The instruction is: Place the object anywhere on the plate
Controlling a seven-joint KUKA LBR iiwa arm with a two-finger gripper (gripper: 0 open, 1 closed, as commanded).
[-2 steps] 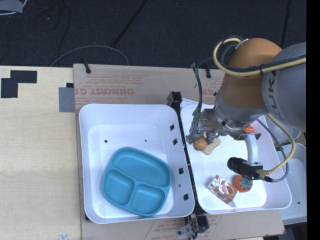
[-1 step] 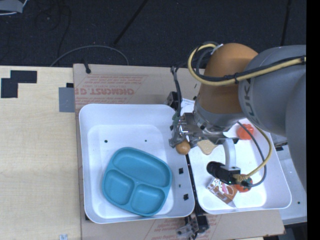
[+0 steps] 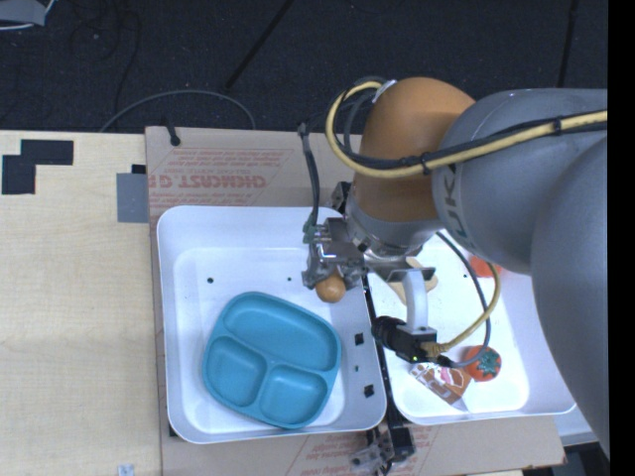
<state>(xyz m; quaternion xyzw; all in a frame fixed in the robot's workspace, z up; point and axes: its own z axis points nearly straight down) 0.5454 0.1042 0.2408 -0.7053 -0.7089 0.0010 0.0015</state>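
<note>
As arm bends over bins, gripper (image 3: 327,271) above plate (image 3: 271,359) edge.

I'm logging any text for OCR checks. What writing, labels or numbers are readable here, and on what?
Red print on the cardboard sheet behind the bins: upside down and blurred, not readable.
Red print on the cardboard's front edge: too faint to read.
Lettering on the grey arm: partly hidden, unreadable.
</note>
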